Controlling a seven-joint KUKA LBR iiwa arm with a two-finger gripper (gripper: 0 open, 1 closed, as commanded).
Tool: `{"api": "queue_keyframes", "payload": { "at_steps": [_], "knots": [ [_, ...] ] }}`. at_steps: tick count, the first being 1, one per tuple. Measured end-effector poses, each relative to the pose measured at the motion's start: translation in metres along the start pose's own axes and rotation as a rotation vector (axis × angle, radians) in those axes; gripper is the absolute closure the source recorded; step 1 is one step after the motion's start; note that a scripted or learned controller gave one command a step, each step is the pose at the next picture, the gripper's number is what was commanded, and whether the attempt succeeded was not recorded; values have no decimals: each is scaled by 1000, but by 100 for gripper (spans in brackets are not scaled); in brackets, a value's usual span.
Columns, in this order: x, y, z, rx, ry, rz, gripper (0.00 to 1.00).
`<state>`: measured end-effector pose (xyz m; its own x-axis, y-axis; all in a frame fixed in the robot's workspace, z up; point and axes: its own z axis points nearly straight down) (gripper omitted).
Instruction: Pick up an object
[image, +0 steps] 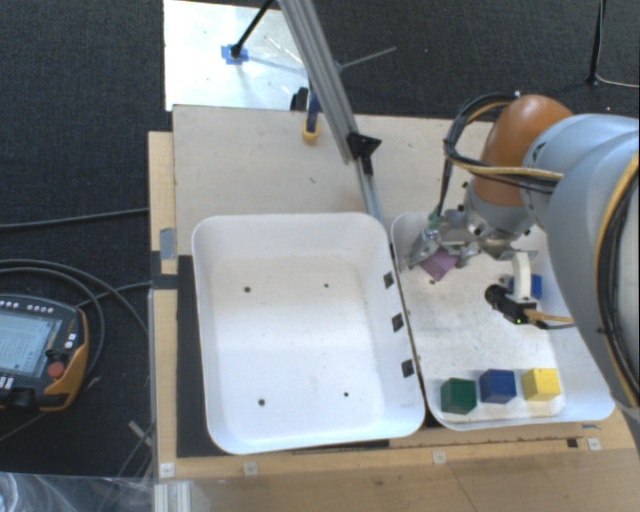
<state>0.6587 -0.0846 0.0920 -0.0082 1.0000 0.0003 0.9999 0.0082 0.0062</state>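
Camera view, read from the left: a teach pendant (35, 350) lies on the dark floor beside the bench, then comes the left bin (215, 400), then the right bin (575, 405) under the arm. Near that bin's upper left corner hangs the gripper (437, 250), and a small purple block (438, 264) sits between its fingers, seemingly clamped and perhaps just clear of the bin floor. So the task's thing lies directly at the fingertips; the next move is probably a plain lift. Along the near wall stand a green cube (459, 394), a blue cube (497, 385) and a yellow cube (541, 383), well apart from the gripper.
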Motion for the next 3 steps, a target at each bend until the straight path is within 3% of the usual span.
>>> {"api": "queue_keyframes", "payload": {
  "at_steps": [1, 2, 3],
  "knots": [
    [-6, 23, 0, 0, -1, 1, 0],
    [3, -29, 1, 8, 0, 8, 0],
    [0, 15, 0, -1, -1, 1, 0]
  ]
}}
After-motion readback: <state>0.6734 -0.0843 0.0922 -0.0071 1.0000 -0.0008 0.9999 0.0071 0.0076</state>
